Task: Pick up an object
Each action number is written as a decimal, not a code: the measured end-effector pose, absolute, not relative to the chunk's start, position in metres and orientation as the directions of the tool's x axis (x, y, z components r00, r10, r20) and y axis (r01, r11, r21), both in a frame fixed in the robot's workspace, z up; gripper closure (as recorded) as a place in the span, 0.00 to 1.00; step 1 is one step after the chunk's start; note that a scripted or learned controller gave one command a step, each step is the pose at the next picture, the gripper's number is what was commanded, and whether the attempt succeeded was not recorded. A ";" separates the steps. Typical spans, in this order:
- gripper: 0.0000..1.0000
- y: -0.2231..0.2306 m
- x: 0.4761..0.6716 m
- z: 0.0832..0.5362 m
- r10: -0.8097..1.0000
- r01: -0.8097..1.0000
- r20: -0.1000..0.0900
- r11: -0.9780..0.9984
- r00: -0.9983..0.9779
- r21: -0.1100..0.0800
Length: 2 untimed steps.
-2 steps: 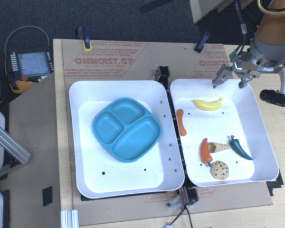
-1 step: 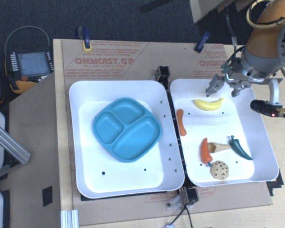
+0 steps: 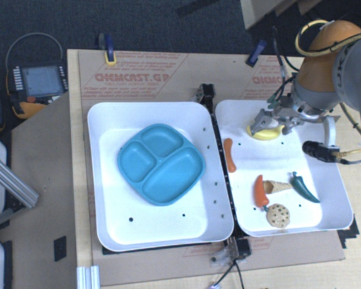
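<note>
Looking down, you saw the gripper (image 3: 268, 123) low in the right bin (image 3: 336, 218), fingers spread around the yellow banana (image 3: 266, 134) at its far end, not clamped.

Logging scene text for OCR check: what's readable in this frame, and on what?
"CHEMCAST G.P": red print on the brown board behind the left bin.
Same red print behind the right bin: cut off, unreadable.
Finer red lines beneath: too small.
Pendant screen: blurred.
</note>
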State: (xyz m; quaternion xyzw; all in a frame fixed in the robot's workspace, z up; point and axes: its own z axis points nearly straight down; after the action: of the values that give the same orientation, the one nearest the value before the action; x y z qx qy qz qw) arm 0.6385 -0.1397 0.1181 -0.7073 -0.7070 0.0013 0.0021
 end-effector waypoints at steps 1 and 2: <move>0.00 -0.139 0.638 0.082 1.000 1.000 0.001 0.000 0.000 -0.005; 1.00 -0.139 0.639 0.096 1.000 1.000 0.000 -0.001 0.001 0.001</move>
State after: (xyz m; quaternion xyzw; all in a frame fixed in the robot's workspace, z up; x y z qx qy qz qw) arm 0.6394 -0.1390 0.0958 -0.7073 -0.7069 -0.0003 -0.0004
